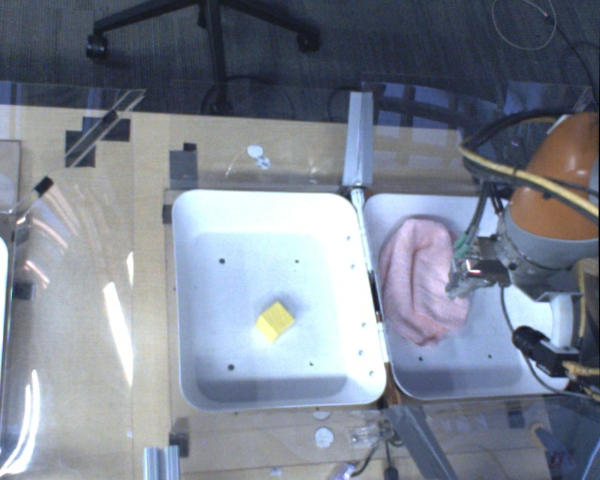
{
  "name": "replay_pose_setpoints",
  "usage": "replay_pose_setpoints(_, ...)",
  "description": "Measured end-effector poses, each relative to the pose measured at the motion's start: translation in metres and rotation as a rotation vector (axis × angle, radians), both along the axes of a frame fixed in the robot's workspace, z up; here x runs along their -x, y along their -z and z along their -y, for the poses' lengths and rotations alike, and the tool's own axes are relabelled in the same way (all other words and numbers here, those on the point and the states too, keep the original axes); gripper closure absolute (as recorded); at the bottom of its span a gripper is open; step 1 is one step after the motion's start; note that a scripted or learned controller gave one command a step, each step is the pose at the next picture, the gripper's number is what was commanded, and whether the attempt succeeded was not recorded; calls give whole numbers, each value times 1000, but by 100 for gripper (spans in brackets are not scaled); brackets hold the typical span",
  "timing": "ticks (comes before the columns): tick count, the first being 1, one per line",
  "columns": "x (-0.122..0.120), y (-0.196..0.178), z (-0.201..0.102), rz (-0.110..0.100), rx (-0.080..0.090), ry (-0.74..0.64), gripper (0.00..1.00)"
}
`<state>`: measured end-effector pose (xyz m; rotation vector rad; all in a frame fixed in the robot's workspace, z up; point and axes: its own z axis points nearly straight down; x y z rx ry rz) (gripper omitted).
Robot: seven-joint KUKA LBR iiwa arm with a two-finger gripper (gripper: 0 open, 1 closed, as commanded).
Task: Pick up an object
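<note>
Two bins sit side by side on the bench (84, 309), touching along a shared middle edge. In the left bin (216, 225), one block (276, 322) lies near the centre, slightly toward the near wall, well apart from all walls. In the right bin (487, 375), a cloth (422, 278) lies bunched in the left half, close beside the dividing edge. My arm (562, 202) reaches in from the right, over the right bin. My claw (466, 272) sits at the cloth's right edge, touching it. Behind the bench, on the floor, stands a chair base (206, 28).
</note>
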<state>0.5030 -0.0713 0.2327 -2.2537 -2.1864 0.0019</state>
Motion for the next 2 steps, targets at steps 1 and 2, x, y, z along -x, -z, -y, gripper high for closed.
replay_pose_setpoints(1, 17, 51, 1, -3, 0, 90, 100)
replay_pose_setpoints(2, 16, -36, -110, -1, 1, 105, 100)
